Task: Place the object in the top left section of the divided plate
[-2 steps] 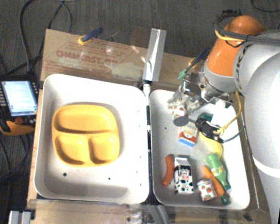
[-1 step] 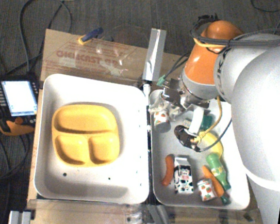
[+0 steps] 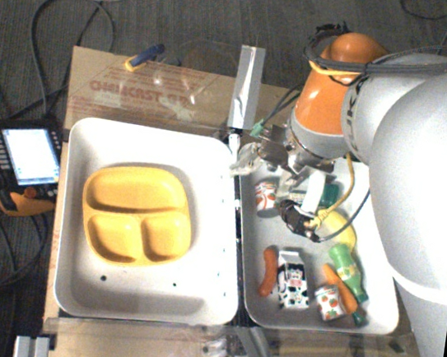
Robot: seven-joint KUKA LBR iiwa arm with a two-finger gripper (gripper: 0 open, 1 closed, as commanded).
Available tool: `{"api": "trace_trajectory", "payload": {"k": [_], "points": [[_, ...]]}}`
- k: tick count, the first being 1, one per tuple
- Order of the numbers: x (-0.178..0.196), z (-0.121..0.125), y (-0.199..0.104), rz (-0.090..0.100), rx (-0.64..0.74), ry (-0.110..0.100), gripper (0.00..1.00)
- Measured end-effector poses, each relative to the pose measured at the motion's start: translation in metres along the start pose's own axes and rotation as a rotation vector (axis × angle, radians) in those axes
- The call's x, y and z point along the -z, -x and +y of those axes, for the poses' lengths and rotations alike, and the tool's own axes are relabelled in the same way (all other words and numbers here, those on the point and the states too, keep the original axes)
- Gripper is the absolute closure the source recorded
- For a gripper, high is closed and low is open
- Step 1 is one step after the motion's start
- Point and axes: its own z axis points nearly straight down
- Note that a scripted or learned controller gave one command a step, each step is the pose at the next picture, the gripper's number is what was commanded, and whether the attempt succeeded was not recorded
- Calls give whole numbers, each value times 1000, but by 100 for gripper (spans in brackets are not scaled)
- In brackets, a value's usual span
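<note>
Camera view, looking down at a slant on two shallow white plastic bins side by side. Left bin [image 3: 67,275] bearing a yellow three-section divided plate [image 3: 138,213], one long section across the top, two smaller sections below, all bare. Right bin [image 3: 381,318] holding a scatter of small things: a small red-and-white carton [image 3: 264,196] near the upper left corner, an orange-red sausage-shaped toy [image 3: 268,271] lying lengthwise near the left wall, a black-and-white cow-patterned milk carton [image 3: 292,280] just beside it, a second small red-and-white carton [image 3: 328,303] toward the lower edge, an orange carrot-shaped toy [image 3: 339,287] touching that carton, a green bottle with a yellow label [image 3: 345,265] tilted along the right side, a pale yellow rounded piece [image 3: 339,226] above it. Grey arm with orange band [image 3: 335,74] reaching in from the right, wrist low over the upper part of the right bin. Gripper [image 3: 289,187] down among the objects beside the upper red-and-white carton; cannot tell whether open, closed or clamped on anything, cabling and wrist hardware in the way. Outside the bins: a handheld pendant with lit screen [image 3: 23,156] on the floor at left, a blue-and-yellow tool [image 3: 144,56] on the brown board behind the left bin.
</note>
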Motion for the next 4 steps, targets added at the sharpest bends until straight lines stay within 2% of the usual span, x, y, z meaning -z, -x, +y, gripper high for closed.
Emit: {"api": "trace_trajectory", "payload": {"k": [1,2,3,4], "points": [[0,0,0,0,0,0,0],[116,5,-114,0,112,3,0],[123,5,-113,-9,111,0,100],[82,-69,-41,1,-70,-2,100]]}}
